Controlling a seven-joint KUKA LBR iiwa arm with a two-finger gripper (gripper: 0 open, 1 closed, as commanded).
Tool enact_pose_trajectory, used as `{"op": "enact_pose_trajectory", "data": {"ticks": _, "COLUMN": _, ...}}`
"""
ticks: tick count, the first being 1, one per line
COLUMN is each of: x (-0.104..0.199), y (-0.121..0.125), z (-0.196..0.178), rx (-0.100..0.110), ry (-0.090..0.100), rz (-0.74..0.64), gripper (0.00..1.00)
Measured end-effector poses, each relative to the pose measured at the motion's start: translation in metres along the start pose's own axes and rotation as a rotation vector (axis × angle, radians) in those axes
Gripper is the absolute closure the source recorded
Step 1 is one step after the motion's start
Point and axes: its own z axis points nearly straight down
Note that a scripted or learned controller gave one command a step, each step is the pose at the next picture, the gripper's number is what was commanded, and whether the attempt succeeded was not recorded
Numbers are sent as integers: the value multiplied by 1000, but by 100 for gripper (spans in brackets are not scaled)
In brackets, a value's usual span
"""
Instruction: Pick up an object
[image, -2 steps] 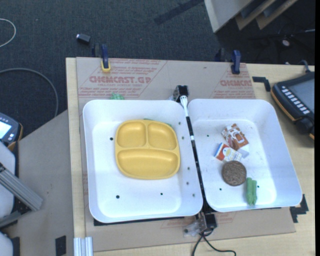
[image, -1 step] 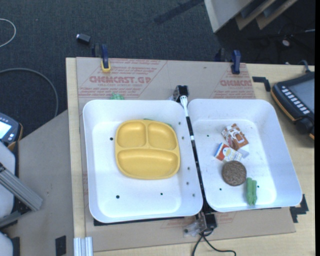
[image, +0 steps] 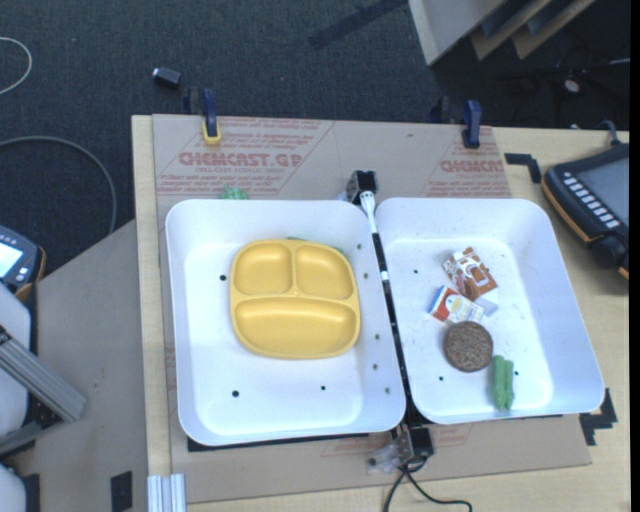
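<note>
In the left bin (image: 200, 380) lies a yellow divided plate (image: 295, 298) with three compartments. The right bin (image: 560, 260) holds a brown-and-white snack packet (image: 469, 270), a small orange, white and blue packet (image: 455, 304), a round brown cookie-like disc (image: 468, 346) and a green pickle-shaped piece (image: 501, 382) near the front rim. These small objects sit close together, the disc just touching the orange packet.
Two blue clamps (image: 209, 112) (image: 471, 120) hold the cardboard-covered bench at the back. A black and orange handheld pendant (image: 595, 200) lies at the right edge. A small green bit (image: 234, 193) rests behind the left bin. Cables run between the bins.
</note>
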Motion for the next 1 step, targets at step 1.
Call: {"op": "enact_pose_trajectory", "data": {"ticks": 1, "x": -29, "y": -3, "z": 112, "rx": 25, "ry": 9, "rz": 8, "gripper": 100}}
